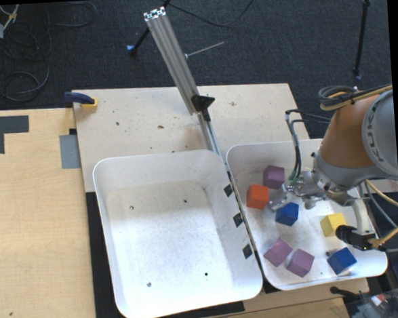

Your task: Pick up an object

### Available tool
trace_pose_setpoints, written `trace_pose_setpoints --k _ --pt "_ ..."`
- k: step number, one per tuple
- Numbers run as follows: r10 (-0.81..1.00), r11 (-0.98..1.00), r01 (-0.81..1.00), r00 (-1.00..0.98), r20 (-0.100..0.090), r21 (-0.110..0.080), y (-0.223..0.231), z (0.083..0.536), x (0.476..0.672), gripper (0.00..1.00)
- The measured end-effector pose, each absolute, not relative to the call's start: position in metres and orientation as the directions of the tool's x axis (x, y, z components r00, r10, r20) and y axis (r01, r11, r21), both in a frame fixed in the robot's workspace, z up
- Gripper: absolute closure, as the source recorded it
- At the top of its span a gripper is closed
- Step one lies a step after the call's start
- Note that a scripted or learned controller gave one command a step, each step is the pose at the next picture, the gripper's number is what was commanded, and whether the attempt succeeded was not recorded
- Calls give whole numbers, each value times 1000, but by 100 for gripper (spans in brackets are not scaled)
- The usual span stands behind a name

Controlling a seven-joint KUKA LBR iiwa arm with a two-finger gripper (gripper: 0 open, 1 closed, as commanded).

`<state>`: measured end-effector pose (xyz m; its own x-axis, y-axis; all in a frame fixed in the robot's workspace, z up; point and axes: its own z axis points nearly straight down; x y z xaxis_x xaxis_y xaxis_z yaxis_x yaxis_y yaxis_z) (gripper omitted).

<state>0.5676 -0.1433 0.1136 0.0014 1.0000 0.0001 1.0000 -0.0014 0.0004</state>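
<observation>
arm (pixel 380 132): chunky grey body, fat orange band near the wrist
cables (pixel 295 141): black and yellowish loops hanging off it
gripper (pixel 288 197): small silvery metal bit

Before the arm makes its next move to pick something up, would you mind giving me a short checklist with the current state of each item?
1. Gripper is over the right bin: ok.
2. A target lies close: the blue cube sits right at the gripper: ok.
3. Blue cube held: cannot tell.
4. Neighbours apart from the target: orange cube and purple cube stand near but apart: ok.
5. Spare targets: yellow cube is apart from the rest: ok.
</observation>
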Motion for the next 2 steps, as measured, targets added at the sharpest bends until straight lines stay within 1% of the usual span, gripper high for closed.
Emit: trace_pose_setpoints --k 1,2 --pt "1000 -11 1000 11 1 -6 -145 120 566 100" --pt "1000 0 1000 0 0 0 -145 164 572 100"
